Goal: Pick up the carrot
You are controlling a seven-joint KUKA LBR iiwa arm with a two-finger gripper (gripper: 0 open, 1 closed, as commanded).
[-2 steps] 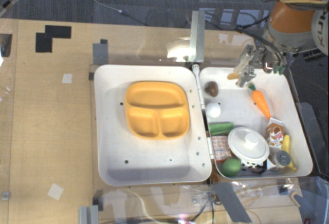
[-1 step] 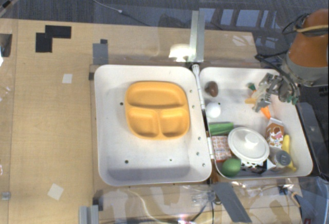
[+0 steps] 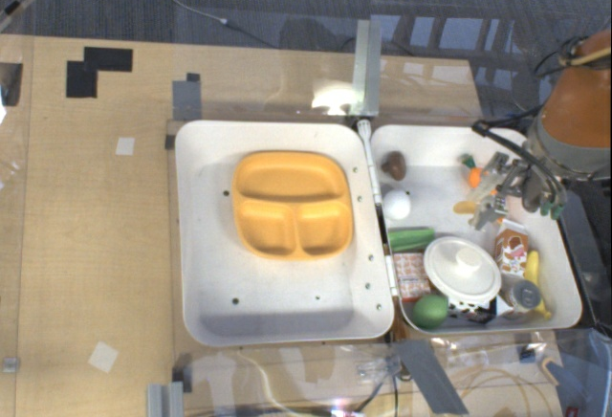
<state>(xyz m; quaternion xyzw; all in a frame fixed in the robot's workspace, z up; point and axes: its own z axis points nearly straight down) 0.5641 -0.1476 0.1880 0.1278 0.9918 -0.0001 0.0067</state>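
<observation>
Since the right bin is crowded from twelve round to six o'clock, the likeliest failure is the gripper closing on a neighbour or nudging the target aside. Largest first: the left bin bears a yellow divided tray; the right one holds a white lidded bowl, a cucumber and, smallest, the carrot. It lies near the bin's twelve o'clock rim, just beside the gripper at about its ten o'clock, not between its fingers.

text: none I can read | carton: print too small | packet: print too small
</observation>
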